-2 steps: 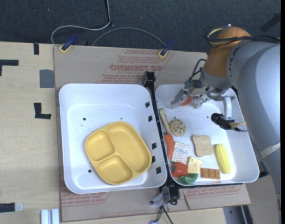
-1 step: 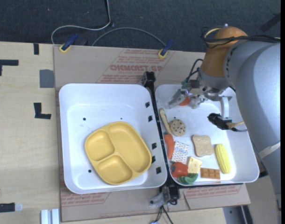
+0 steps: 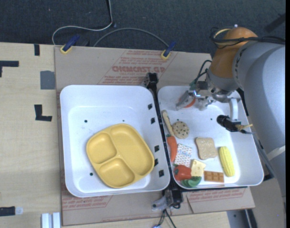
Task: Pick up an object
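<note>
Reaching in from the right, the grey arm bends down over the upper part of the right bin [image 3: 259, 172], its orange band showing above the wrist. The gripper [image 3: 190, 100] hangs low near the bin's upper left corner, its metal fingers angled toward the left; whether they are spread or closed cannot be told, and nothing shows between them. Below it in the same bin lie toy foods: a round cookie [image 3: 180, 128], a slice of bread [image 3: 206, 147], a yellow corn cob [image 3: 226, 160] near the right wall, a carrot [image 3: 172, 148] along the left wall, a cracker [image 3: 184, 153], a cheese wedge [image 3: 198, 167] and a brown waffle [image 3: 213, 176]. All lie apart from the gripper. The left bin [image 3: 73, 103] holds a yellow divided plate [image 3: 119, 155].
</note>
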Tool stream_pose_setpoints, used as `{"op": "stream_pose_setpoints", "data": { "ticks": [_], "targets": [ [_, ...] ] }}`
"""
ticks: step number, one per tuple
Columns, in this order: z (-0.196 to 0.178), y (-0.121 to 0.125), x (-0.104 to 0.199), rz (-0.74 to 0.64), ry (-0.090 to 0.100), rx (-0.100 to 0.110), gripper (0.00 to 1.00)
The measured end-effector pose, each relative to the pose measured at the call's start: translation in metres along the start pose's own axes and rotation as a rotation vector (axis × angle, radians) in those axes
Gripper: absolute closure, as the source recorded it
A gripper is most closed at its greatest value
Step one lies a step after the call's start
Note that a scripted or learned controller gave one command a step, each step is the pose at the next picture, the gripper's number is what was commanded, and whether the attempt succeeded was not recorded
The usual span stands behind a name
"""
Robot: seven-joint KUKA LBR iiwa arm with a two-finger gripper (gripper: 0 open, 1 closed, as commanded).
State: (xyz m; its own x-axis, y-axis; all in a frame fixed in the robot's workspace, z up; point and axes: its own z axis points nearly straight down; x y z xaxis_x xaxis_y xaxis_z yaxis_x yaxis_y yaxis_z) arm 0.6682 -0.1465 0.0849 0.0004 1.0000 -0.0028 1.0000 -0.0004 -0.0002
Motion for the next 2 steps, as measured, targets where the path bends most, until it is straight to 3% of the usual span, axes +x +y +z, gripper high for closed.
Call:
{"op": "stream_pose_setpoints", "data": {
  "ticks": [1,2],
  "targets": [
    [0.0004,-0.0001,0.0204,-0.002,0.0,0.001,0.0],
    [0.0004,-0.0002,0.0209,-0.001,0.0,0.001,0.0]
  ]
}}
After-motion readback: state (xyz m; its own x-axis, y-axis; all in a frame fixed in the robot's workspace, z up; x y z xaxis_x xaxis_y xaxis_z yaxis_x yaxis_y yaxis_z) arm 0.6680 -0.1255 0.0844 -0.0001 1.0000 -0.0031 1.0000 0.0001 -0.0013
